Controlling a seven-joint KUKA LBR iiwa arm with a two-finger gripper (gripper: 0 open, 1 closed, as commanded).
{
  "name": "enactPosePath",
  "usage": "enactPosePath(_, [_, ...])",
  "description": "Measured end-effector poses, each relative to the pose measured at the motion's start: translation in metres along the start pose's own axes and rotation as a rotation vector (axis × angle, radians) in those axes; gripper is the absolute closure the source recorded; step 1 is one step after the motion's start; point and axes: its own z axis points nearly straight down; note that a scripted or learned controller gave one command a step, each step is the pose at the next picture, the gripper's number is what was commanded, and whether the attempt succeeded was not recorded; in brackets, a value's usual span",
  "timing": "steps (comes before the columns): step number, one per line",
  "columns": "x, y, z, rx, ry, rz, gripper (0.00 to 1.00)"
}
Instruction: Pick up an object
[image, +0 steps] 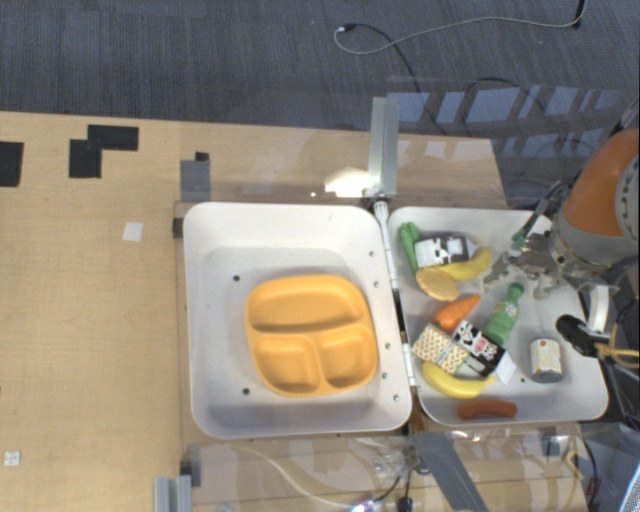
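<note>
The gripper (535, 262) hangs over the right bin (580, 400), at its far right side; whether it is open or closed I cannot tell; the green bottle (503, 314) lies just left and nearer the camera, probably the closest pick; its long axis slants, cap up-right toward the gripper, base toward the patterned carton (478, 349).
</note>
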Motion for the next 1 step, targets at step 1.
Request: enactPosePath(1, [0.0025, -0.0206, 0.0065, -0.006, -0.001, 0.065, 0.0])
